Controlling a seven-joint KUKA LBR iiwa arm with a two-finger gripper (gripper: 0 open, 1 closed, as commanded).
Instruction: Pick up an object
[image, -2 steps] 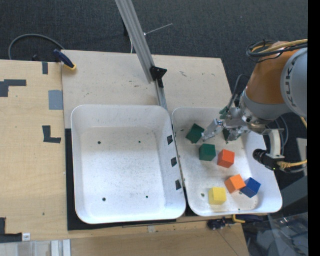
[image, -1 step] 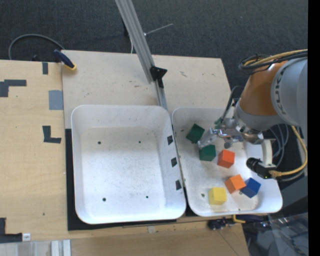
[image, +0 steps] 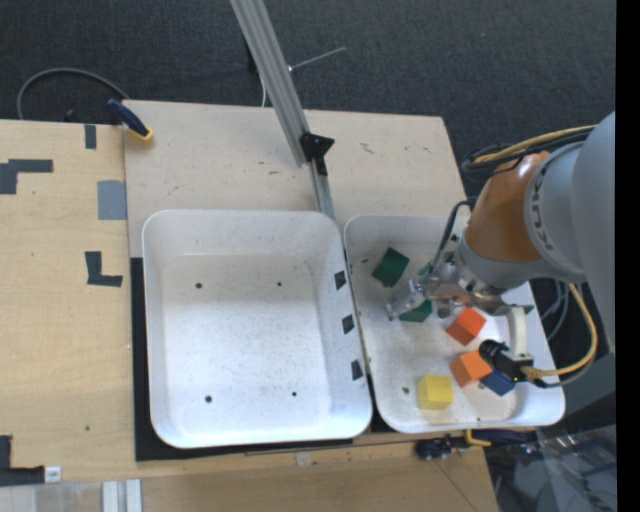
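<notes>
My gripper (image: 414, 299) is down in the right bin (image: 392, 400), near its middle. A small dark green piece (image: 417, 313) lies right under the gripper tip and is partly hidden by it. A second green block (image: 391, 267) sits just up and left of the gripper. An orange block (image: 465, 326) lies just to its right. Nearer the front of the bin are another orange block (image: 467, 368), a blue piece (image: 498, 383) and a yellow block (image: 434, 392).
The left bin (image: 160, 300) stands beside the right one, their walls touching at the middle. A slanted metal rail (image: 285, 95) runs down to the bins' back edge. Cables hang at the right of the bench.
</notes>
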